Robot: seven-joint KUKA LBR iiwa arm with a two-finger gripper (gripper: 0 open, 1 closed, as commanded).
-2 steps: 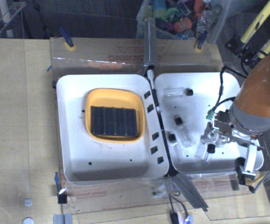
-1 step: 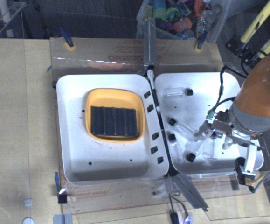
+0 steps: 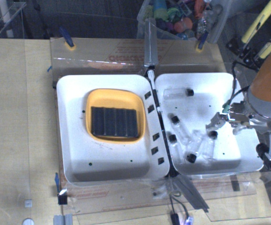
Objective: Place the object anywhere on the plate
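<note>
Cables (image 3: 179, 214) dangle at the near edge of the surface; beyond them, clear vials with black caps (image 3: 201, 146) lie scattered in the right bin (image 3: 229, 161), none on the yellow plate (image 3: 114, 118) in the left bin (image 3: 74, 125), so everything's left to do. Gripper (image 3: 218, 121) hovers over them; open or closed, can't tell. Nearest vial lies flat, but its long axis is too blurred to call

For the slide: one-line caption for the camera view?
Gripper hovers over the right bin of clear black-capped vials; yellow plate with a dark ribbed insert waits in the left bin.
</note>
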